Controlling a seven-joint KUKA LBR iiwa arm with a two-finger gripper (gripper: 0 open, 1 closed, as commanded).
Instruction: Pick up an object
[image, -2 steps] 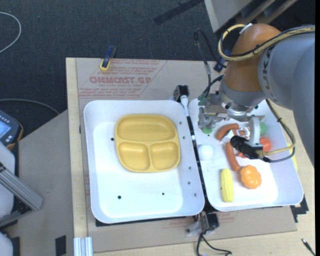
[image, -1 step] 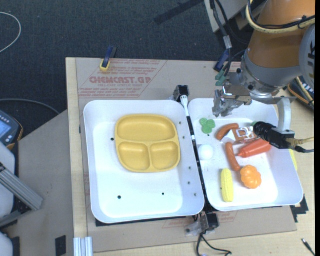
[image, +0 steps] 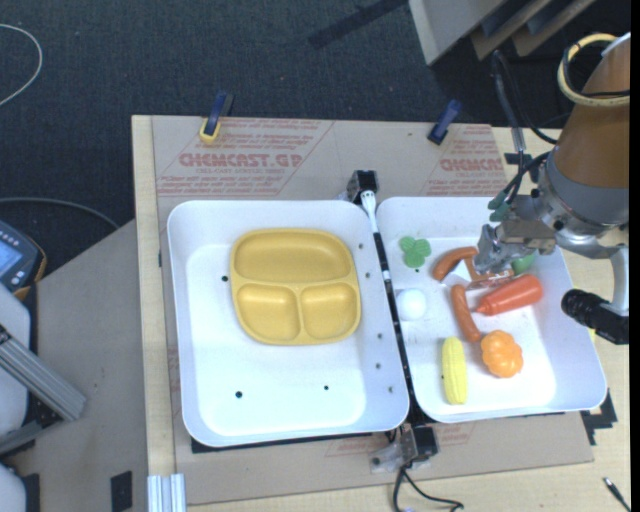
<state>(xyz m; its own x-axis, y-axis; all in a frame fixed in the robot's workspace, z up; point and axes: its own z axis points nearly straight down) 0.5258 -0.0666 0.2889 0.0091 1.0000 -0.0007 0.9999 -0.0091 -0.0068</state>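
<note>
Seen from above at a slant, two shallow white bins sit side by side on a bench. The left bin (image: 200, 330), filling the centre-left of the frame, carries a yellow divided plate (image: 296, 284). The right bin (image: 570, 390), at centre-right, carries toy food: a green piece (image: 414, 249) near its upper left, a white ball (image: 411, 304) by its left wall, a curved orange sausage (image: 450, 262), a second sausage (image: 464, 313) below it, a carrot (image: 512, 294), a yellow corn cob (image: 454, 369) and a small orange pumpkin (image: 501, 354) toward the lower part.

The grey arm enters from the upper right, and its gripper (image: 493, 262) is low over the upper middle of the right bin. Whether it is open or closed cannot be made out, and nothing can be seen held in it.

The nearest candidate appears to be the carrot, lying just below and right of the gripper, its long axis running left to right with a slight upward tilt to the right. The curved sausage lies just to the gripper's left.
</note>
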